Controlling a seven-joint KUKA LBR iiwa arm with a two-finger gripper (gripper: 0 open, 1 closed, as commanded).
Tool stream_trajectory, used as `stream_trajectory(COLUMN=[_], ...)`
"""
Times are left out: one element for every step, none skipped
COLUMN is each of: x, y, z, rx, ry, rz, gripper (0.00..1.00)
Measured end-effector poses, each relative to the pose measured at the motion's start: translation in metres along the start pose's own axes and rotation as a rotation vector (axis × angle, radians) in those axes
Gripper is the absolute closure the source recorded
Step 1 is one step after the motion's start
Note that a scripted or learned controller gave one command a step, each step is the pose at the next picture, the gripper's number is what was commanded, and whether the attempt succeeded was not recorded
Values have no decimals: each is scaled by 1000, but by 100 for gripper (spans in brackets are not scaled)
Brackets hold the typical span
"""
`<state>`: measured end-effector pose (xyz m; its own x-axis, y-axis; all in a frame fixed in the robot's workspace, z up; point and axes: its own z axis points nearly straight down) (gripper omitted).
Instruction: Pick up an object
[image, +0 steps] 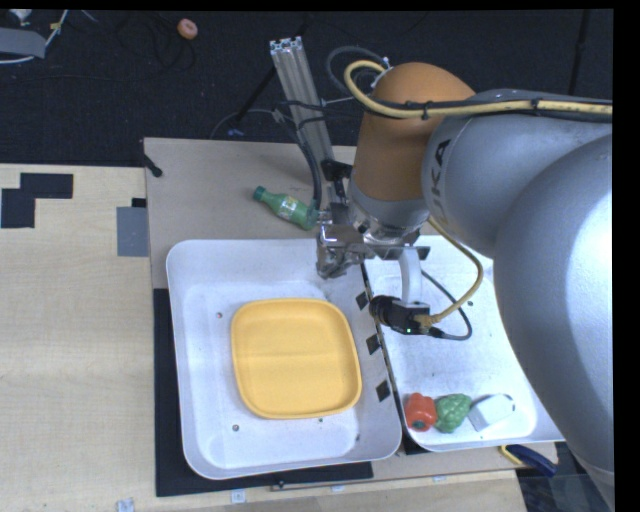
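A yellow square plate (295, 356) lies flat in the middle of the left bin (200, 300). My gripper (332, 262) hangs over the far right part of that bin, just beyond the plate's far edge, and I see nothing between its fingers. In the right bin (470, 350), at the near corner, sit a red-orange pepper-like toy (420, 410), a green bumpy toy (452, 411) and a small white-grey object (491, 410).
A green bottle (284, 206) lies on the bench behind the left bin. An aluminium post (305, 95) rises at the back. The grey arm with its orange band (410, 130) covers the right bin's far part. Black clips (375, 345) line the divide between bins.
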<state>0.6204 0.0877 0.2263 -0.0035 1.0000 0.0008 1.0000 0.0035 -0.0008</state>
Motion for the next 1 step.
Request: stream_trajectory(x=[-1], y=[0], z=[0], rx=[0], ry=[-1], rz=[2], gripper=[0])
